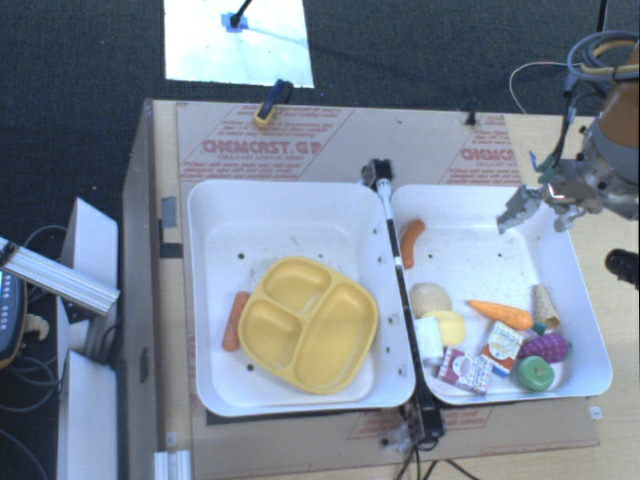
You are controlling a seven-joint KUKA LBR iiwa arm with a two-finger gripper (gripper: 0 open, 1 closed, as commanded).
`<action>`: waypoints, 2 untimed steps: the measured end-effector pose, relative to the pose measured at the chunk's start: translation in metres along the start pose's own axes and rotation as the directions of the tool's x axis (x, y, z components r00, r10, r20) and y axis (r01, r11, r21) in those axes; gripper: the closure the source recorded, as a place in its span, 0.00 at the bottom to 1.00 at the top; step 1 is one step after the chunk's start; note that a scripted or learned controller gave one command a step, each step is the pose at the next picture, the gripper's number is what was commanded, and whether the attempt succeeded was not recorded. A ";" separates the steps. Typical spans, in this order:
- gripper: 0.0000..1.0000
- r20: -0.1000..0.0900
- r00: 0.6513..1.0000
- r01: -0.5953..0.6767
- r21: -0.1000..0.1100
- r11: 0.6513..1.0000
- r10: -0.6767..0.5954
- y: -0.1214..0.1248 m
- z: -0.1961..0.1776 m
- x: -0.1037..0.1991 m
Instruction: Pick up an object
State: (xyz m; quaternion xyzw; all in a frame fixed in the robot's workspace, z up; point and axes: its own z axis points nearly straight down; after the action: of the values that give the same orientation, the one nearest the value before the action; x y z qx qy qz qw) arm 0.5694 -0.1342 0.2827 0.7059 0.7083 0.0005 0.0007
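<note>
The gripper (540, 206), fingers spread and holding nothing, hangs over the right bin's (470, 253) far edge; the carrot (500, 314) (light, stiff, probably slippery plastic) wants pinching mid-body.

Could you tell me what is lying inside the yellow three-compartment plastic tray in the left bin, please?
Nothing is visible in the yellow three-compartment plastic tray; all three wells look bare. An orange sausage-shaped toy lies just outside it, on the white left bin floor. Whatever is under the tray is hidden.
</note>
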 end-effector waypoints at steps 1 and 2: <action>0.00 -0.001 1.000 -0.002 0.002 1.000 0.002 -0.052 0.095 0.043; 0.00 0.002 1.000 0.001 -0.014 1.000 -0.001 -0.058 0.183 0.002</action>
State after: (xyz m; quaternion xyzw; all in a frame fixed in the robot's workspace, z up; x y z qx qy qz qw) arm 0.5121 -0.1328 0.0992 0.7054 0.7088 0.0047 0.0062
